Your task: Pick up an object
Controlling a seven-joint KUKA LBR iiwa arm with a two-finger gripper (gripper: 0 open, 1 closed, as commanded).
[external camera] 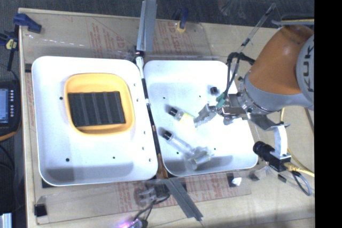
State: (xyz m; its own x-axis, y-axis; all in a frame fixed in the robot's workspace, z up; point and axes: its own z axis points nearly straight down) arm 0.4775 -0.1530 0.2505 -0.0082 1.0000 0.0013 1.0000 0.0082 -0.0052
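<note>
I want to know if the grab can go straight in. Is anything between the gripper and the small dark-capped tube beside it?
Nothing visible. The gripper hovers in the right bin, just right of the small tube, with bare white floor between them. The clear syringe lies lower, out of the way.

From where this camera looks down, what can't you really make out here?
- Gripper, camera view: blurred and small, so what its tip is doing stays unclear.
- Clear items in the right bin: see-through on white, shapes uncertain.
- Small dark object: too small to identify.
- Arm: cut off by the right edge.
</note>
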